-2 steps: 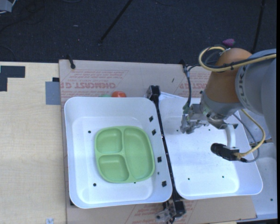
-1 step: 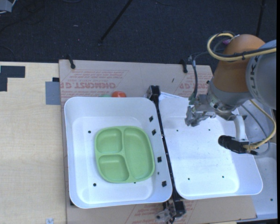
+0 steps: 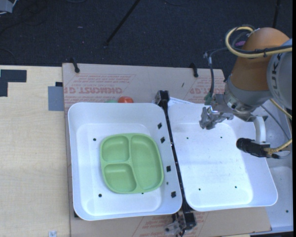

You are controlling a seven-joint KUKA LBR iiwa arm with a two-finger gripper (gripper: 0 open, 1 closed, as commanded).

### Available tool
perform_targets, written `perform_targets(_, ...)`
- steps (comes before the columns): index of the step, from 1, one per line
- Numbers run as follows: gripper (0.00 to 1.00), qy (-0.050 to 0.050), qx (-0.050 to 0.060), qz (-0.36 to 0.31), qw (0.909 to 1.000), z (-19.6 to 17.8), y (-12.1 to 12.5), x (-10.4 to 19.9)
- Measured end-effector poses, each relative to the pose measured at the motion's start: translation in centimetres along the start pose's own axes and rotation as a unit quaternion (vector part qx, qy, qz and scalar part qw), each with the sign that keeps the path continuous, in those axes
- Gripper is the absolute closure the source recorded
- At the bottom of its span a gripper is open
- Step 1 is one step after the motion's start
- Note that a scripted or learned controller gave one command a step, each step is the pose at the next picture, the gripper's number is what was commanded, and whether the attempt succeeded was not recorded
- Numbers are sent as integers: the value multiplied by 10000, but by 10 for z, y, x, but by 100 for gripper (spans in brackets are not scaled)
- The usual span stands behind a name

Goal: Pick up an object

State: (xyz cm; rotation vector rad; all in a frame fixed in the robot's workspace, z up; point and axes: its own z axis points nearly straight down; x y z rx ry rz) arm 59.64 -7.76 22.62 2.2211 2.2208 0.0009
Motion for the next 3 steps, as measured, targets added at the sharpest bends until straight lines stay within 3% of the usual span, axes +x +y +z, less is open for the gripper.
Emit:
perform_targets(1,100,8,15,-16,10000,7,13,50)
perform_targets(3,100,9,17,-26,10000,-10,12,156)
